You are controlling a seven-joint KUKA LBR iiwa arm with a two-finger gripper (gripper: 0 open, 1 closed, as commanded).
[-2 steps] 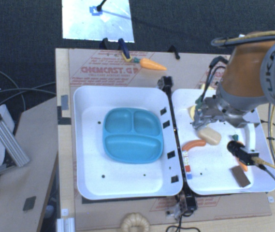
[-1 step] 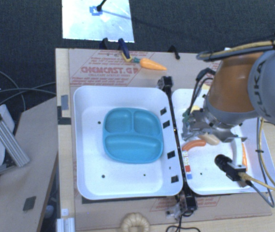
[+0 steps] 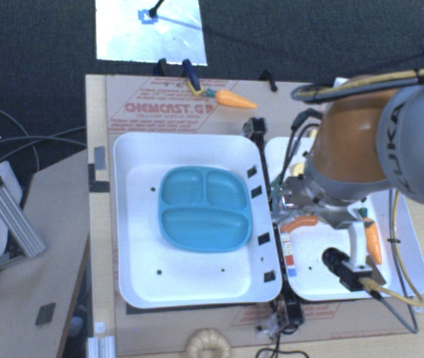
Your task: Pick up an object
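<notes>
My gripper (image 3: 292, 206) hangs low over the left side of the right bin (image 3: 413, 271), mostly hidden under the grey and orange wrist. An orange thing (image 3: 299, 222) lies right below it, touching or nearly touching; whether it is gripped I cannot tell. A second orange, carrot-shaped thing (image 3: 373, 242) lies further right in the same bin. A blue divided plate (image 3: 203, 207) rests in the middle of the left bin (image 3: 141, 274).
A toy carrot (image 3: 232, 99) lies on the cardboard behind the bins, beside a blue clip (image 3: 191, 73). A shiny sheet (image 3: 150, 21) sits further back. A pale ring (image 3: 208, 343) lies at the front edge. Black clips line the wall between the bins.
</notes>
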